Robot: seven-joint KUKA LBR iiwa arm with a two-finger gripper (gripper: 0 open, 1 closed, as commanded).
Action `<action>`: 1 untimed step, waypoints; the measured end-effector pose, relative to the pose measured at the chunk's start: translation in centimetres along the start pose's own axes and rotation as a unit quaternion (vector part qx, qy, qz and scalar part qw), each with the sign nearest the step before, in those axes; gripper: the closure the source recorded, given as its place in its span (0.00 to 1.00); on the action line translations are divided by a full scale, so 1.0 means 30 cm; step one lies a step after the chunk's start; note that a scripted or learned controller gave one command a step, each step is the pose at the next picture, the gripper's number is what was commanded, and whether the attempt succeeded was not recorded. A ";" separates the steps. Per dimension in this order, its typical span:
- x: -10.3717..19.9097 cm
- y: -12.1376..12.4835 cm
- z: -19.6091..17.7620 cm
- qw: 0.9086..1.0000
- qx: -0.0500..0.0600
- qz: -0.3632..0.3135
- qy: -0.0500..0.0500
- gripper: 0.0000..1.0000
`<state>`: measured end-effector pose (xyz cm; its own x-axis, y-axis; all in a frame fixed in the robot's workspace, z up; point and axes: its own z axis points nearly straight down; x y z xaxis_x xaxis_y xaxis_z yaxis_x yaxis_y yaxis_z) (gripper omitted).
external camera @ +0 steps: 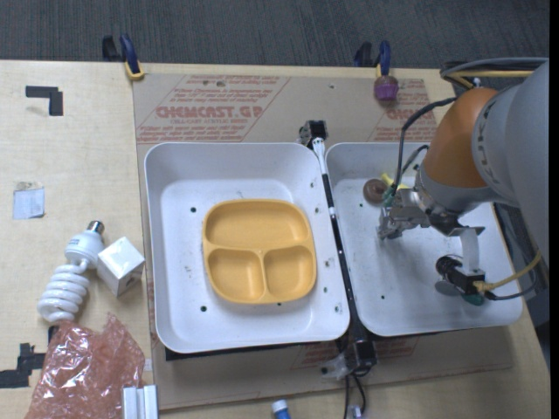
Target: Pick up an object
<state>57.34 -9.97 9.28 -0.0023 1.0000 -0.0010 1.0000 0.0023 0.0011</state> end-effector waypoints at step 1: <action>-0.038 -0.173 0.001 1.000 0.001 0.002 0.000 0.00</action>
<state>52.14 -11.11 9.23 0.0013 1.0000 0.0000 1.0000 -0.0013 -0.0002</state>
